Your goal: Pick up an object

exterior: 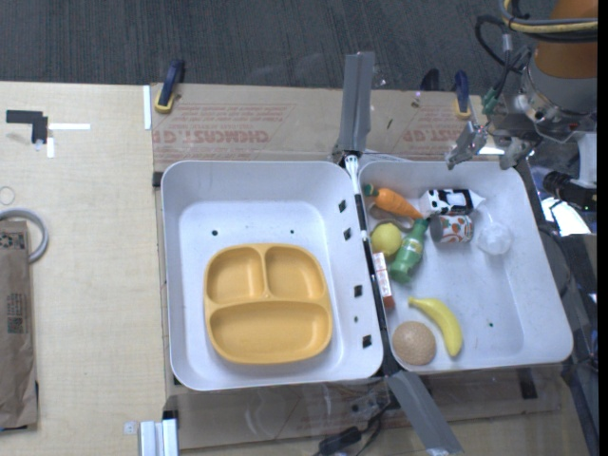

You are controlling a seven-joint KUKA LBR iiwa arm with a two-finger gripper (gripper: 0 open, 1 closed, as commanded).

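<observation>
Up in the top right of the frame, the gripper (pixel 485 152) hangs over the right bin's (pixel 532 255) far rim with spread, empty fingers. Toys like the banana (pixel 440 321) and carrot (pixel 397 203) lie below, waiting to be grabbed.

The left bin (pixel 180 255) contains a yellow divided plate (pixel 269 302). A brown paper bag (pixel 16 321) lies on the tabletop (pixel 85 207) at far left.

My arm (pixel 560 27) shows a broad orange band over a pale grey wrist section. Black cables, one with a yellow stripe, loop around it at the top. Below sits a cluttered silver-and-black metal head, ending in my claw (pixel 486 148) with thin, dark grey fingers.
</observation>
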